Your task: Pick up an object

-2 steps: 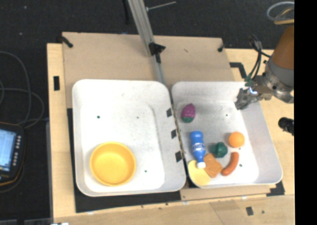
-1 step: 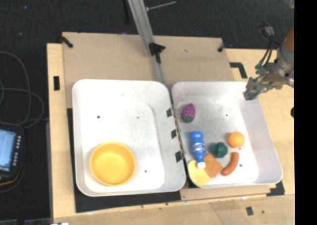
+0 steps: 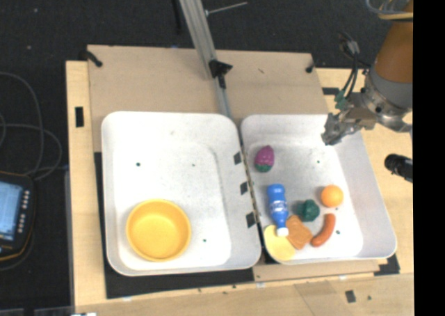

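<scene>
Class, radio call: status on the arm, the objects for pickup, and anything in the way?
Gripper over right bin's upper right corner, nothing seen in it. Toys clustered lower in that bin; purple one nearest. Yellow bowl in left bin. Path unobstructed.

- The tool (image 3: 334,130) is small and dark; its finger state cannot be told.
- The arm (image 3: 395,64) is cut off at the right.
- The screen (image 3: 12,211) is cropped by the left edge.
- The yellow piece (image 3: 277,246) lies partly under the blue bottle (image 3: 277,208) and orange block (image 3: 299,232).
</scene>
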`<state>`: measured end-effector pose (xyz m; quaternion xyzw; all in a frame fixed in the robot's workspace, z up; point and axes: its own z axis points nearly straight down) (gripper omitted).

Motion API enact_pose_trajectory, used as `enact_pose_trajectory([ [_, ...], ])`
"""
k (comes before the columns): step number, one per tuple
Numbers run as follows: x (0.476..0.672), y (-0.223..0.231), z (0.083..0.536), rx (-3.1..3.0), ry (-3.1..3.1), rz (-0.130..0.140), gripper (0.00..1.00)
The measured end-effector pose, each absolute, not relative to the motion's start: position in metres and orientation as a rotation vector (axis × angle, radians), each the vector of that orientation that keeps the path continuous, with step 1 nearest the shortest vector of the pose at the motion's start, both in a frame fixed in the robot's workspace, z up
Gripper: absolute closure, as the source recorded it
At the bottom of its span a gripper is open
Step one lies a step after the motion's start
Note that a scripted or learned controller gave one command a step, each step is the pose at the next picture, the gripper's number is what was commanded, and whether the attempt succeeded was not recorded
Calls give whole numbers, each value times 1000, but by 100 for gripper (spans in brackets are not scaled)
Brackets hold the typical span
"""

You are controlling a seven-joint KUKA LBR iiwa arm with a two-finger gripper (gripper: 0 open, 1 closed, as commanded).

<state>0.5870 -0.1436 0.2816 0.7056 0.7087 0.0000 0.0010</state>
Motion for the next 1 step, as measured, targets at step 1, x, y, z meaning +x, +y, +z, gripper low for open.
enact_pose_trajectory([
  [1,587,-101,280,2215,2226,1,100],
])
